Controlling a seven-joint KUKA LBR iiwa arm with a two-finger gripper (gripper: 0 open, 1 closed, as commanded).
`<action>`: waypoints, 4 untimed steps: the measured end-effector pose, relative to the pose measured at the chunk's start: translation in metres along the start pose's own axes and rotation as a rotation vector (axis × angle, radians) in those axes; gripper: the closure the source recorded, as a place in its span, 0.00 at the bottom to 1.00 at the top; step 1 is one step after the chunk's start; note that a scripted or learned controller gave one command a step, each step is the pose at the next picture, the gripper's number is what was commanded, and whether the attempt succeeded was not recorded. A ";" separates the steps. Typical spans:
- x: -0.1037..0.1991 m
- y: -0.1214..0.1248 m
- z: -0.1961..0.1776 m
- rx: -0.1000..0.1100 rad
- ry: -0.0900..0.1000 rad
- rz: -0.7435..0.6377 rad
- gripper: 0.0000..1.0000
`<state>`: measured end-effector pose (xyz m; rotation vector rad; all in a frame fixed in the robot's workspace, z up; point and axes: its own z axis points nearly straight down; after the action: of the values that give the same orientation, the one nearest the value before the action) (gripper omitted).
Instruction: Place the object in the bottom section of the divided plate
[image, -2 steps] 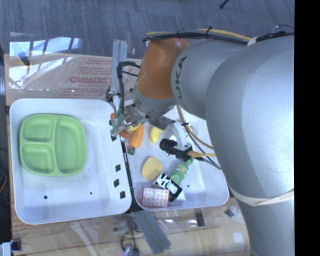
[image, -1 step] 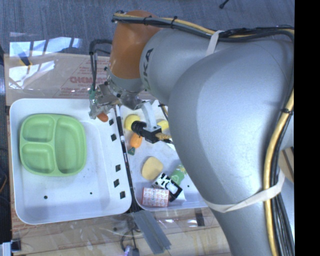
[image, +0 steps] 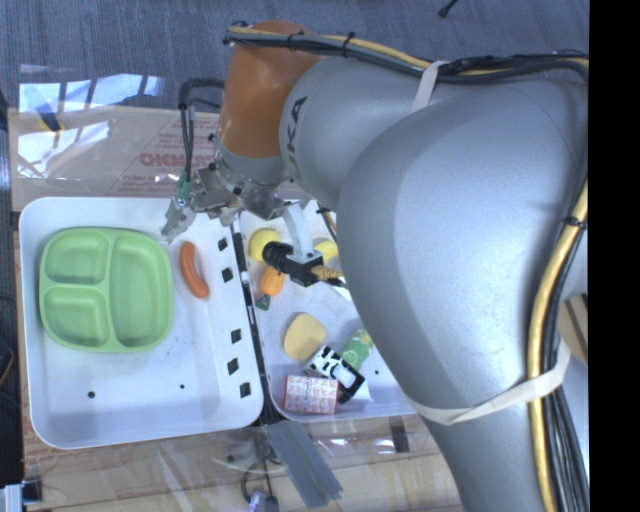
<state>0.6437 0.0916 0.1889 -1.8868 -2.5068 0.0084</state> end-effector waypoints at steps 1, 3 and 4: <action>0.051 0.022 0.036 0.000 0.000 -0.396 0.00; 0.056 -0.032 -0.069 -0.002 -0.001 -0.094 0.00; 0.058 -0.032 -0.075 0.006 -0.002 -0.105 1.00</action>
<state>0.5975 0.1386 0.2646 -1.7513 -2.6003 0.0176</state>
